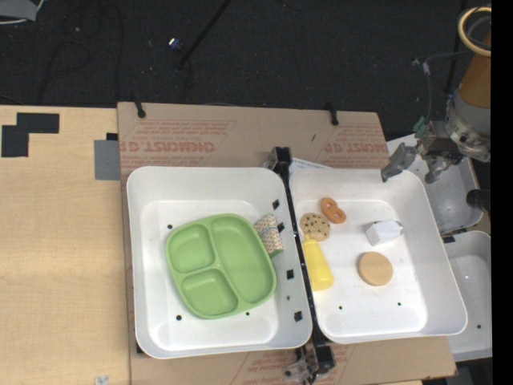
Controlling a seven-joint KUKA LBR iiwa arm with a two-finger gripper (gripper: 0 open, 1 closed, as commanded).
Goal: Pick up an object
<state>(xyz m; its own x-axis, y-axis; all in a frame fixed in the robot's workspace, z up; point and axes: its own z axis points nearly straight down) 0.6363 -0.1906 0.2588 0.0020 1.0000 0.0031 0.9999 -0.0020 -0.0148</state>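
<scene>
Claw [417,165] spread, empty, over right bin [433,215] far corner; white block [383,231], round disc [375,269] nearby.

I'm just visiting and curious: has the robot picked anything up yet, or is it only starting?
Only starting. Nothing looks picked up: the yellow plastic bottle, round tan disc and small white block all lie in the right white bin. The two-finger gripper hangs above that bin's far right corner. The whole pick remains.
</scene>
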